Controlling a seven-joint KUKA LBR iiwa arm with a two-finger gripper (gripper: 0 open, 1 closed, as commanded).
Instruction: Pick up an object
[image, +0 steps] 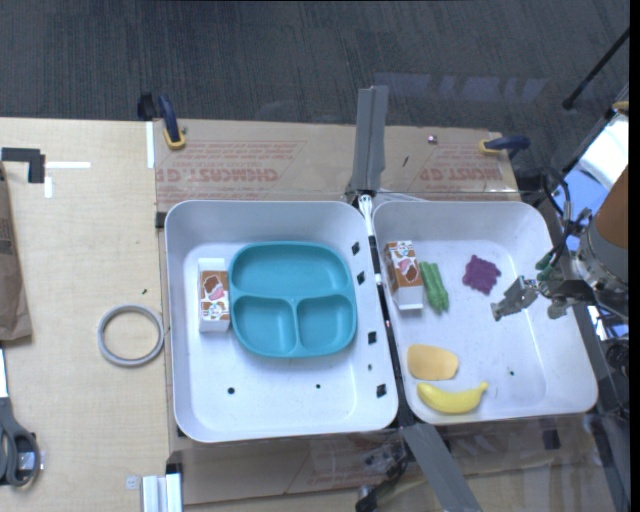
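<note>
While the gripper hangs over the right bin with its fingers spread and nothing between them, the purple toy lies just up-left.

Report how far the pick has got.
Done: the gripper is over the right bin, beside the purple piece. In hand: nothing is seen between its fingers. Left: the pick itself; the purple piece, green piece, banana, yellow piece and small carton all lie on the bin floor.
</note>
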